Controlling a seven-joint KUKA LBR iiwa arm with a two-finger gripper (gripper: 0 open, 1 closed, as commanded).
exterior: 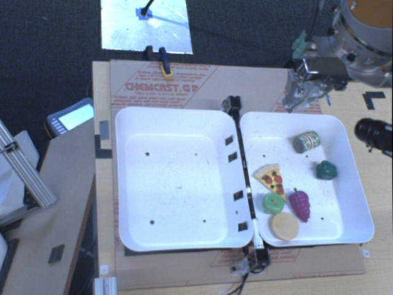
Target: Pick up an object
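While the arm (362,23) reaches in from the upper right, its hand (304,94) hangs above the far edge of the right bin (350,158), over the cardboard sheet (245,85) just beyond the rim. Whether that hand is wide or narrow I cannot tell, since its tips are too small and blurred against the cardboard; nothing shows between them.

Six small things lie in the right bin. A grey can with a green label (306,141) lies on its side at the far end, near the hand but apart from it. A dark green toy (326,170) sits nearer, toward the right wall. A pizza slice (270,177) lies close to the left wall, with a green round piece (274,203) just near of it, purple grapes (299,204) beside that to the right, and a tan disc (285,226) at the near end, touching the green piece.

The left bin (129,226) stands beside it, on the table (368,115).
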